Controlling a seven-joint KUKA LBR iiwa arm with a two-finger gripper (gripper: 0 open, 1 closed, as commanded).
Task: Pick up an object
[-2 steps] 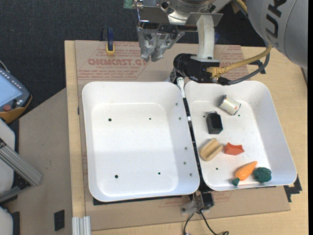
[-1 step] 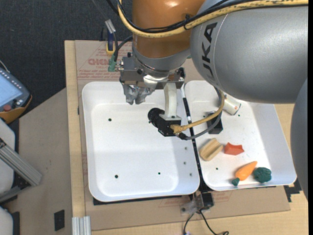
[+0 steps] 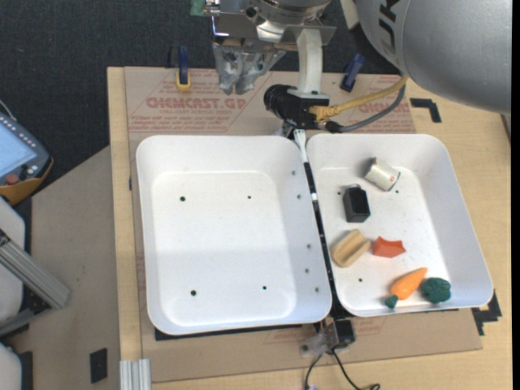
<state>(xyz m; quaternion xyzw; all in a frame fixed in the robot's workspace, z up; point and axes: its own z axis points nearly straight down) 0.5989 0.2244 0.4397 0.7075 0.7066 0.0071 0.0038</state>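
Toys lie in your right bin [image 3: 455, 210], and any one of them can be the pick. The carrot [image 3: 406, 284] sits near the front edge. Its long side runs on a slant, with the orange fat end up toward the back right and the green tip down toward the front left. Just beside it is a green lump [image 3: 436, 290], maybe broccoli. Behind them lie a red piece [image 3: 387, 248] and a tan bread-like piece [image 3: 350, 248], side by side. The tan one also lies on a slant. Farther back are a black block [image 3: 355, 204] and a small white roll [image 3: 381, 175], which points toward the back left.

Your left bin [image 3: 219, 234] sits just beside the right one, both on the worktop [image 3: 130, 136].

Your claw [image 3: 240, 70] hangs over the back of the worktop, behind the left bin and well apart from the toys. I cannot tell if it is wide or narrow, and I see nothing in it.

Here is what could go wrong, I think. The toys are small and close, so the claw may bump one while reaching for its neighbor. The roll could roll away. If you come down across the carrot's long side wrongly, it may slip out.
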